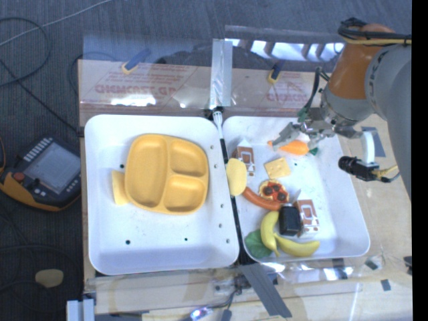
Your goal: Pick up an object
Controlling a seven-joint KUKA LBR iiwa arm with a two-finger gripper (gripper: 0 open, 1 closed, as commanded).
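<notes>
— Over the right white plastic bin (348, 199), near its far edge, we see the gripper (309, 130) of the grey arm with the orange band (354, 69). It hangs just above a small orange carrot-shaped toy (293, 148). We think the arm comes low at this corner because the carrot lies alone there, apart from the crowded pile.

— Is the carrot between the fingers?

— We cannot tell. The metal parts of the gripper cover each other from this angle, so we cannot say whether it is apart or together, and we do not claim that it holds something. The carrot seems to rest on the bin floor, touching or just under the gripper.

— And the other things?

— They lie closer to the middle and near side of the same bin: a pale yellow square block (277, 167), a round toy pizza with dark spots (273, 190), a thin orange-red sausage (257, 199), a yellow banana (284, 239) on a green leaf (257, 246), and a black box (289, 219) beside a small red and white packet (307, 214). They touch each other, so a clean grasp there looks harder to us.

— The left bin?

— The left white bin (107, 233) carries a yellow divided plastic plate (166, 172). It is wide and flat, so we judge it a poor choice for two fingers. The carrot is our guess for the target.
</notes>
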